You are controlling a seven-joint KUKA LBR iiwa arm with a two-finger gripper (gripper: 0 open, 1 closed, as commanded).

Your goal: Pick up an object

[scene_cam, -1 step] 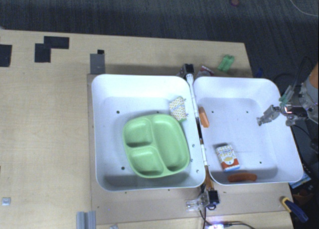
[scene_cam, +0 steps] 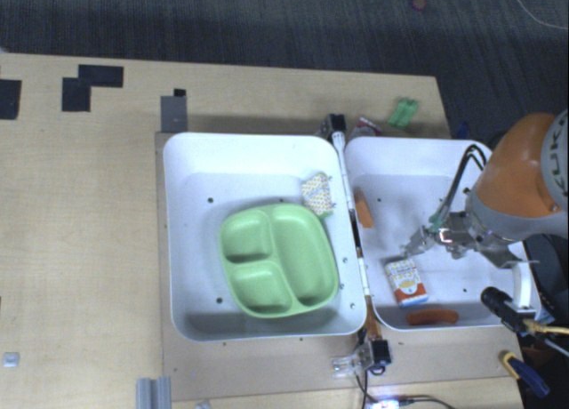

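The arm (scene_cam: 524, 180) reaches in over the right bin (scene_cam: 400, 163), with the gripper (scene_cam: 427, 238) hanging low above the bin floor, just above and to the right of a small carton (scene_cam: 405, 280). The state of the jaws cannot be told from this view; the metal parts at the wrist blur together. Nothing is seen between them.

Step in hand, as judged: approach to a grasp, not yet a lift. The nearest candidate is the small carton, lying flat near the bin's front wall. A reddish sausage-shaped item (scene_cam: 433, 316) lies just in front of it, and an orange stick (scene_cam: 364, 209) rests against the divider side of the right bin. The left bin (scene_cam: 191, 220) holds a green divided plate (scene_cam: 278, 259) and a patterned scrap (scene_cam: 316, 191).

Next move calls for centring the jaws over the carton, aligning across its narrow side, then descending. The front wall and the sausage-shaped item leave little margin.
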